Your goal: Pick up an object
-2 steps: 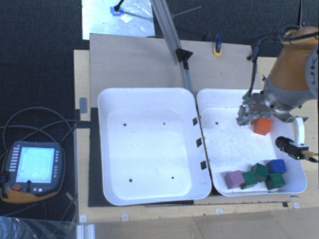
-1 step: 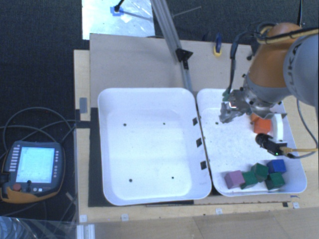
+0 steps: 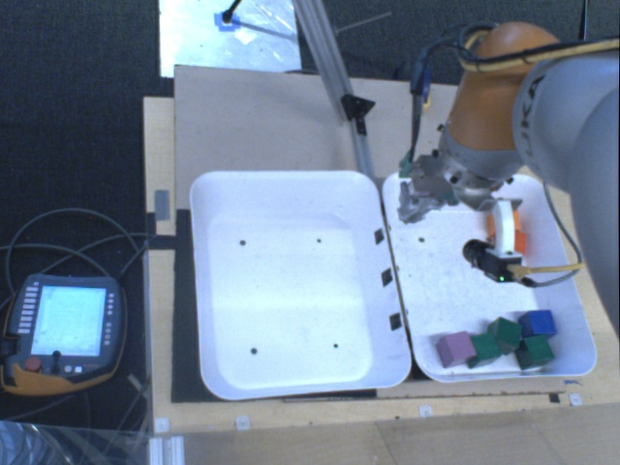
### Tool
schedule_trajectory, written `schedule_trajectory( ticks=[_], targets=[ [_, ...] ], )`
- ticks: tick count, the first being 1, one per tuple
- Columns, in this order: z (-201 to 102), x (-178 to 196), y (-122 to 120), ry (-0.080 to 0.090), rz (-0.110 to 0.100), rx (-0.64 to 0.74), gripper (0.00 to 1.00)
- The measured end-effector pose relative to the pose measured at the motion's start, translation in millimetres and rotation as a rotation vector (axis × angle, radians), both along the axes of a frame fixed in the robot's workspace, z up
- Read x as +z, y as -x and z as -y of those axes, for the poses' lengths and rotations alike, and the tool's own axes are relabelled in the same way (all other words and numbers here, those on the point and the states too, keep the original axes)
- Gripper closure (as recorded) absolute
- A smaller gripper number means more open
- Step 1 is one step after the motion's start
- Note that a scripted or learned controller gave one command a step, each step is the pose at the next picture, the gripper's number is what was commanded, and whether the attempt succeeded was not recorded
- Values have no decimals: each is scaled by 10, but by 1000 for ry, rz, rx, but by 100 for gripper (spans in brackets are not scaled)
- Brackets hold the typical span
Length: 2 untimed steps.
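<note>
Seen from above at a slant, a tan bench (image 3: 262,114) carries two shallow white bins side by side; the left bin (image 3: 208,260) shows only small dark dots on its floor; the right bin (image 3: 436,289) holds a cluster of blocks at its near corner: a pink block (image 3: 452,348), two green blocks (image 3: 504,335) and a blue block (image 3: 538,323), touching or just beside one another; an orange-and-white object (image 3: 507,229) lies farther back in that bin, partly behind the arm's black fitting. The grey arm (image 3: 572,114) with its orange band reaches in from the right; the gripper (image 3: 418,200) hangs over the far left part of the right bin, well apart from the blocks; whether it is open or closed cannot be told. Dark carpet (image 3: 77,85) surrounds the bench; a handheld control pendant (image 3: 63,332) with a lit screen lies on the floor to the left, cables looping around it; a slanted metal pole (image 3: 325,46) crosses the top.
</note>
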<state>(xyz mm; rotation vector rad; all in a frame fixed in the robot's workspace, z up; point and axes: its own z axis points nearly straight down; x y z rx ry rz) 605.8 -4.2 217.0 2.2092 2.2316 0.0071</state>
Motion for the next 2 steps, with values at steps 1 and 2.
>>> schedule_trajectory(
  ticks=[1, 2],
  targets=[
    [-541, 136, -93, -1, -1, 1, 100],
    [-1007, 53, -294, 0, -1, -1, 100]
  ],
)
